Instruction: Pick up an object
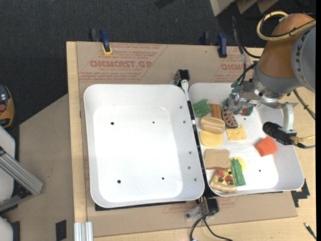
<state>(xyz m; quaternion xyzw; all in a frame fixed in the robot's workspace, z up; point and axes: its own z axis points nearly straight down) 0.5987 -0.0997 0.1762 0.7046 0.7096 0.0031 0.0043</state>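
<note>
The surface (165, 67) is a flat brown board with red letters printed on it. Two blue clamps (104, 36) hold its far edge. All around it is dark grey carpet floor (100, 9). Two shallow white bins sit side by side on the board and touch along their middle edge. The left white bin (140, 134) shows little black dots on its bottom. The right white bin (281, 177) holds toy food.

The grey arm with an orange band (283, 44) comes in from the right, and the edge of the view cuts it off. A metal frame (20, 177) at the lower left is cut off too. The end effector (235, 104) hangs over the far part of the right bin. Its tip is small and dark, and I cannot tell how far open it is or if it has hold of anything.

The red and green toy watermelon slice (229, 118) lies right at the tip of the end effector, just on the near side of it. I cannot tell if they touch. A flat yellow cheese square (236, 133) lies just beside the slice. A tan toy bun (212, 124) and a green toy leaf (201, 107) lie to the left. An orange-red block (266, 146) sits apart to the right. A toy pizza slice (224, 179) lies at the near edge.
</note>
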